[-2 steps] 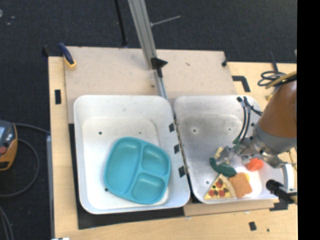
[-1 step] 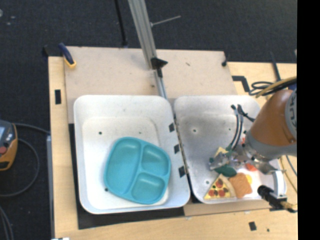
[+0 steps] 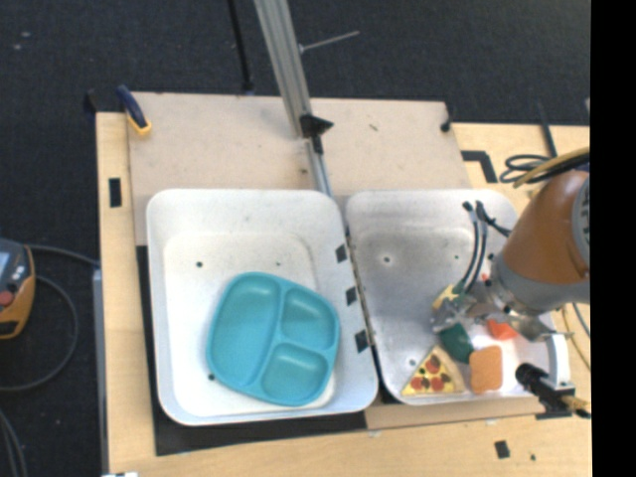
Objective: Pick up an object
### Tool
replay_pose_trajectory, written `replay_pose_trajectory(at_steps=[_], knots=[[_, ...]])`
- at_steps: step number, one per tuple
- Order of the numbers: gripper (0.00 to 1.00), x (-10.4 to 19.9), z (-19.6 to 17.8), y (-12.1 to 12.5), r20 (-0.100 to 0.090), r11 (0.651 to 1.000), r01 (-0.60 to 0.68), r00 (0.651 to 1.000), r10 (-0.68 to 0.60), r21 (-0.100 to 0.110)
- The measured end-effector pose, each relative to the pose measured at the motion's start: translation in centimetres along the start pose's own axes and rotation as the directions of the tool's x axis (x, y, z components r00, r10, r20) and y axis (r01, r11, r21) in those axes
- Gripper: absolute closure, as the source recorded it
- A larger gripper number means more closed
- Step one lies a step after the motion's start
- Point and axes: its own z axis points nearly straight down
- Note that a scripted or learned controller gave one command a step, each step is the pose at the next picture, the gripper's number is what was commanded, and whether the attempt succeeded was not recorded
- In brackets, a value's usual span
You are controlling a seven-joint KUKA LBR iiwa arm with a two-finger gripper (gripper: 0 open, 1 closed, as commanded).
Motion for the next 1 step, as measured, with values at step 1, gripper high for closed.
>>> replay_pose_trajectory(at_steps=[1], knots=[[1.0,0.07,-4.43,-0.19,0.004,1.0,0.007,1.0,-0.007,0.0]])
